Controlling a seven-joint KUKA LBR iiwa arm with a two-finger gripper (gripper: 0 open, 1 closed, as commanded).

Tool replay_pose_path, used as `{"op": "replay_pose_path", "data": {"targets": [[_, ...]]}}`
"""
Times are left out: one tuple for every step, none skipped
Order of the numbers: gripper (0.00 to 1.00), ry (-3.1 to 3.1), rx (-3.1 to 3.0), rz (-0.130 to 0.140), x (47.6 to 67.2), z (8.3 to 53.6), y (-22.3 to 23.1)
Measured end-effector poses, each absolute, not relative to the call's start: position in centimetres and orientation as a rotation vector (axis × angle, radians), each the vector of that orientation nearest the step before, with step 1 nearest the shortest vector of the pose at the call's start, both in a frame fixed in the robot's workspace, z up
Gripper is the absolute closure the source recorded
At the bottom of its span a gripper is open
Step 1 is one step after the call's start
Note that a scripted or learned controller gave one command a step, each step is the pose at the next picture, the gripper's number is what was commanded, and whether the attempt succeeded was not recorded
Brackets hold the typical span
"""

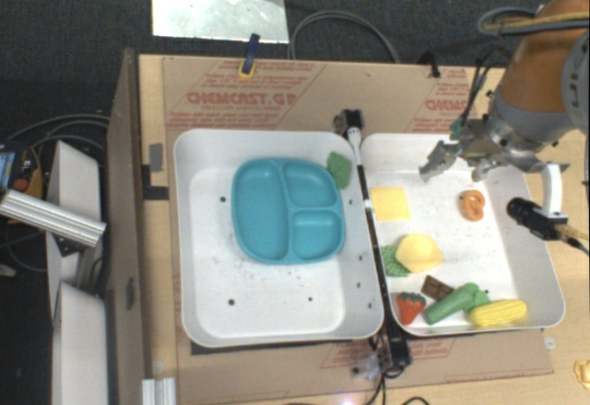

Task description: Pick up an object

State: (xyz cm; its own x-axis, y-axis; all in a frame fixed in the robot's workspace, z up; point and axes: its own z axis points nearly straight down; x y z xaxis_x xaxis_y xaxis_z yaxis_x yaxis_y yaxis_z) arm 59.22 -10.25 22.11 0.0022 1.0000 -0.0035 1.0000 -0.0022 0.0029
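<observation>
The right bin (544,292) holds several toy foods. A flat yellow square (390,203) lies near its left wall and a small orange piece (471,204) sits to the right. Toward the front are a yellow lemon-like lump (419,252) on a green leafy piece (394,263), a brown block (436,287), a red strawberry (410,305), a green vegetable (452,302) and a yellow corn cob (498,311). My gripper (456,167) hovers over the bin's back part, above and between the yellow square and the orange piece. It is open, with nothing between its fingers.
The left bin (207,302) holds a blue divided plate (288,209) with a green piece (340,169) at its back right corner. A black clamp (349,125) sits on the ridge between the bins. The arm's black attachment (535,214) hangs over the right bin's right side.
</observation>
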Motion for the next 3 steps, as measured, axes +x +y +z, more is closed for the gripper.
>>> {"op": "replay_pose_path", "data": {"targets": [[0.0,2.215,2.216,0.004,63.0,24.2,-15.6],[0.0,2.216,2.227,-0.004,60.0,19.4,-20.9],[0.0,2.225,2.213,0.0,60.8,8.5,-19.6]]}}
